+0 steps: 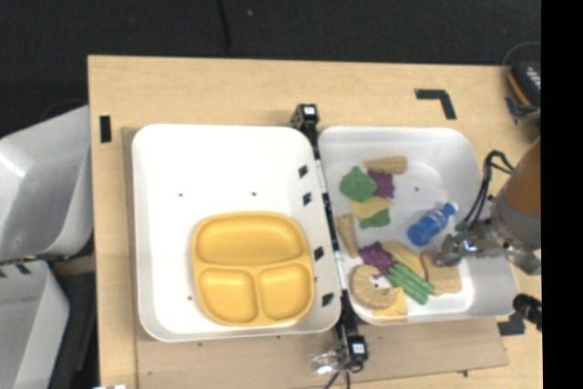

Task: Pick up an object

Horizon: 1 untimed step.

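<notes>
One yellow three-compartment tray (pixel 252 268) seen in left bin (pixel 164 196). One blue bottle (pixel 429 224) and roughly ten small items counted in right bin (pixel 455 150). Gripper (pixel 453 252) lowered at right bin's right edge; grip state cannot be told.

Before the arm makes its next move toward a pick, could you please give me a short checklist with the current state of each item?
1. Objects available in the right bin: ok, a cluster of toys including a blue bottle and a green piece.
2. Gripper over the right bin: ok, near its right side beside the blue bottle.
3. Something between the fingers: cannot tell, too small and dark.
4. Left bin ready to receive: ok, it holds a yellow divided tray.
5. Objects separated enough for a clean grasp: not ok, the lower pieces overlap.
</notes>
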Each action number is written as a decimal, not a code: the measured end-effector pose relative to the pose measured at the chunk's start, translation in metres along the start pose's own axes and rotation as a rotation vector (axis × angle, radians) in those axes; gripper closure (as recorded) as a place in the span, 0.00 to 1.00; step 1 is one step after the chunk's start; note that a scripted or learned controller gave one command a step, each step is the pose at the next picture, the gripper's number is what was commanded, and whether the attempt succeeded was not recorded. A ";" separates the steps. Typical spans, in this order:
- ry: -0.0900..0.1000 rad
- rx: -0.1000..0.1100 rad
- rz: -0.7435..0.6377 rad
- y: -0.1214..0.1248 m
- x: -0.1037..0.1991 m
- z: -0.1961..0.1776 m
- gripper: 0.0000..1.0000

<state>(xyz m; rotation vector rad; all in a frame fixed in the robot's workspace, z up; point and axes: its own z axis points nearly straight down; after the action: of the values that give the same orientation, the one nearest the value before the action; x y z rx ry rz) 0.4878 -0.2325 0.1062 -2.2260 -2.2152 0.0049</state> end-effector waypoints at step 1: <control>0.000 -0.005 -0.004 0.004 0.002 0.002 1.00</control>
<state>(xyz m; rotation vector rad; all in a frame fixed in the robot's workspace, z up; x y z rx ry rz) 0.4922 -0.2305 0.1039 -2.2243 -2.2218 -0.0001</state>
